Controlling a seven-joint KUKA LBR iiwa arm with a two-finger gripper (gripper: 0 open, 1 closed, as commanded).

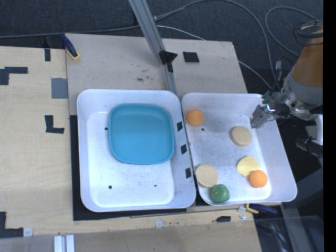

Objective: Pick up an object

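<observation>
The right bin [273, 140] holds several small objects: an orange ball [195, 117] at its far left, a beige disc [241, 136] in the middle right, a second beige disc [207, 175] and a green ball [219, 193] near the front, and a yellow piece [247, 165] beside another orange ball [258, 178]. My gripper [260, 117] hangs over the right bin's far right side, just above and to the right of the beige disc. Nothing shows between its fingers.
The left bin [94, 156] carries a blue square plate [141, 133]. A slanted metal pole [152, 30] crosses the bench behind the bins. Cables lie on the dark floor at the back right. A yellow-blue clamp [71, 47] sits at the bench's far left corner.
</observation>
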